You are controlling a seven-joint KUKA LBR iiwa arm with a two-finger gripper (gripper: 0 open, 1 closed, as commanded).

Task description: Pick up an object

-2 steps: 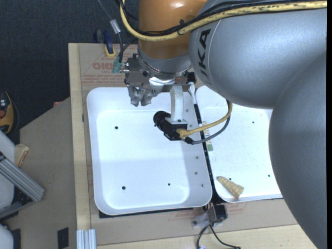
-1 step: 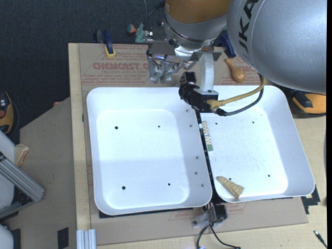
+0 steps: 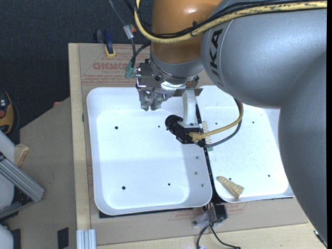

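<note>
A: where's the shell thing? (image 3: 230,187)
B: well off from the gripper (image 3: 150,104), down near the right bin's (image 3: 270,139) front edge. Ridged tan cone, long axis diagonal, tip toward the upper left.
A: room?
B: lots of smooth white floor. Gripper hangs over the left bin's (image 3: 104,154) back; can't tell whether it's open or gripping anything.

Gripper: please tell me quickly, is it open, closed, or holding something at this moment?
Gripper: it cannot be told if open or closed; it hangs over the back of the left bin, and no object is seen between its fingers.
</note>
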